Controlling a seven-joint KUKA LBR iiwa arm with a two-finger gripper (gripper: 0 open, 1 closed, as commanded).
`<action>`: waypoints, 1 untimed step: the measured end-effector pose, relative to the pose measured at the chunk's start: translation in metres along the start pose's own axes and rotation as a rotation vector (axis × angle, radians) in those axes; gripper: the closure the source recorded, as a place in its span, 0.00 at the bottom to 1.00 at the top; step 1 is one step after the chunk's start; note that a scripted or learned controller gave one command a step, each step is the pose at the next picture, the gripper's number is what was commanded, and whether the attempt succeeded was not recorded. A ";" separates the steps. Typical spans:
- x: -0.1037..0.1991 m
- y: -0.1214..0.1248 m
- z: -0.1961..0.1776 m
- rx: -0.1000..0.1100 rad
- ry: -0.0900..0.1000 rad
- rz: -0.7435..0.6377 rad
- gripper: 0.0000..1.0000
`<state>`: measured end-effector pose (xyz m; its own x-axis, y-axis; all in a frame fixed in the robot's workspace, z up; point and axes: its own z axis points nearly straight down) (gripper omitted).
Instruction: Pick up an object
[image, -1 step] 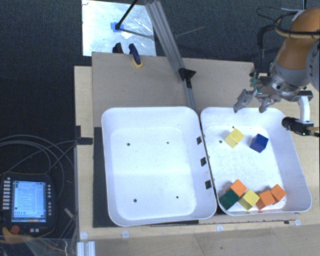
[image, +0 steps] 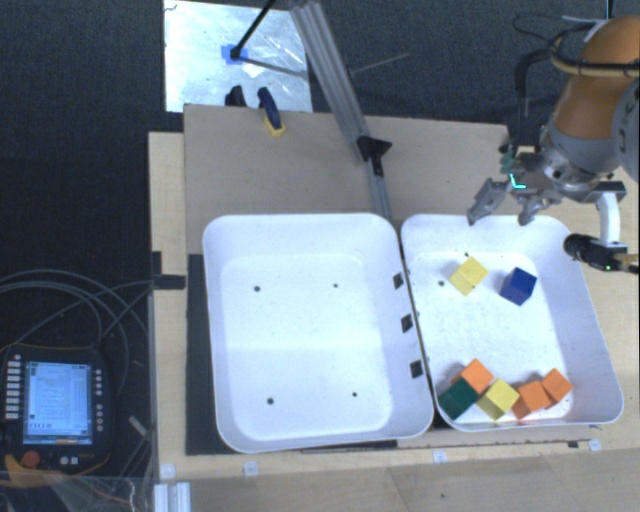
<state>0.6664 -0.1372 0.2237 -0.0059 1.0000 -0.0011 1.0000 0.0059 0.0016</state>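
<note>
Blocks (image: 505, 392): 3 orange, 2 yellow, 1 blue, 1 green

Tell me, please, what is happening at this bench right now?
A grey and orange robot arm reaches in from the right, and its hand hangs open above the far edge of the right bin, holding nothing. In that bin a yellow cube and a blue cube lie apart near the far end, while orange, yellow and green blocks are bunched along the near wall. No pick has been made yet.
</note>
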 end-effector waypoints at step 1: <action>-0.009 -0.001 0.046 0.003 0.000 0.004 0.00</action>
<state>0.6654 -0.1459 0.1782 -0.0019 1.0000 -0.0011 1.0000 0.0019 -0.0019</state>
